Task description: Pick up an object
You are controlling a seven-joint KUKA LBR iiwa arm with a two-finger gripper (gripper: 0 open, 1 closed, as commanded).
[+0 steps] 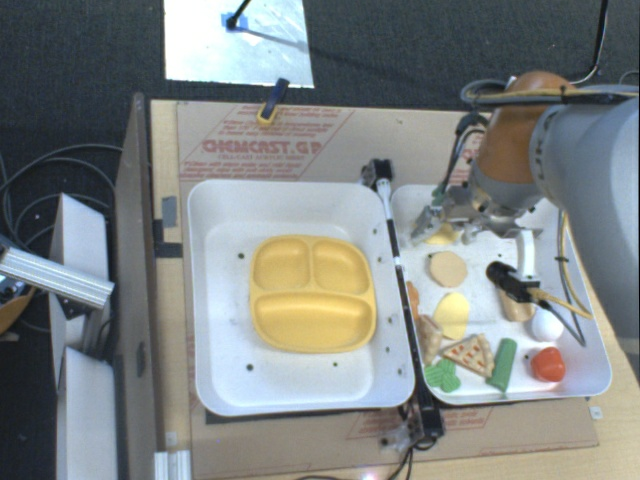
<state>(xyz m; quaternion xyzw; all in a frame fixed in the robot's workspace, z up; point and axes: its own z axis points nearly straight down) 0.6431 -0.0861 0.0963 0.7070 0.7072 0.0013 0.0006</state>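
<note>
Yellow food piece (441,236) lies just beneath the end effector (455,223), finger state unclear.

Robot arm (585,153): thick, rounded grey casing with a smooth matte finish; glossy orange band (515,133) above the wrist; thin dark cables (470,93) looped beside the band; small metallic gripper (462,223) with grey and dark fittings at the tip.

There are two white bins (215,298). One yellow tray (312,293) is there. I see one red tomato (547,365).
</note>
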